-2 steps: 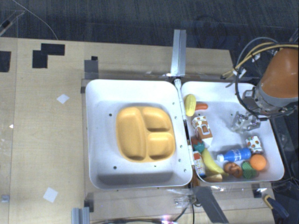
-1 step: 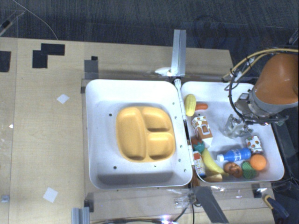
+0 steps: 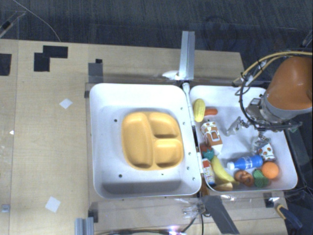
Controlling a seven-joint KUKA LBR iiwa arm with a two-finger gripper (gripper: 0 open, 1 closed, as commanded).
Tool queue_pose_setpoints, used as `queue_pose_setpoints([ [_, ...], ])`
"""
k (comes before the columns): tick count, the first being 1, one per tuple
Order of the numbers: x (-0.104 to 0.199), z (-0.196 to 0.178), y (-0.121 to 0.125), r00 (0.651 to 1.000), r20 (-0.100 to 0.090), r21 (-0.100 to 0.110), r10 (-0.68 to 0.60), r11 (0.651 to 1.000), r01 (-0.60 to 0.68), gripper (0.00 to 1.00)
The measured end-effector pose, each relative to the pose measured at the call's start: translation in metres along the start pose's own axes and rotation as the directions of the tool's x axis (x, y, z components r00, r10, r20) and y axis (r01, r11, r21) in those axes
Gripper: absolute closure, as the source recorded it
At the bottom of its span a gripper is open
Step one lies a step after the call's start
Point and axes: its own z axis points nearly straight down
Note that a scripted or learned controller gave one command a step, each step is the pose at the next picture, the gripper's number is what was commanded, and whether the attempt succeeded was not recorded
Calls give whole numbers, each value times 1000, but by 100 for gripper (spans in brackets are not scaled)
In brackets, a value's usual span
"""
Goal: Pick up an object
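Observation:
Over the right bin (image 3: 230, 99) hangs my gripper (image 3: 247, 134), open, its two metal fingers spread apart with bare white bin floor between them. One fingertip (image 3: 233, 126) lies to the right of a white and brown carton (image 3: 211, 133). The other fingertip (image 3: 259, 142) stands just above a small white and orange toy (image 3: 267, 152). Along the bin's front lie a blue bottle (image 3: 247, 162), an orange (image 3: 270, 170), a banana (image 3: 220, 169) and a reddish fruit (image 3: 243, 176). A yellow corn cob (image 3: 199, 109) and a red sausage (image 3: 211, 112) lie at the back left.
The left bin (image 3: 105, 131) holds a yellow divided tray (image 3: 151, 139). The arm's orange band (image 3: 292, 84) and cables (image 3: 254, 70) hang over the right bin's back right corner. A metal post (image 3: 187, 55) stands behind the wall shared by the bins.

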Motion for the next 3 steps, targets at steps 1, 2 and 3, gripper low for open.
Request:
queue_pose_setpoints([
  [1,-32,-129,10,1000,6,8,20,1000,-20,0],
  [2,31,-26,46,953,5,17,-302,953,302,0],
  [3,-16,-1,-28,990,11,-8,-141,990,141,0],
])
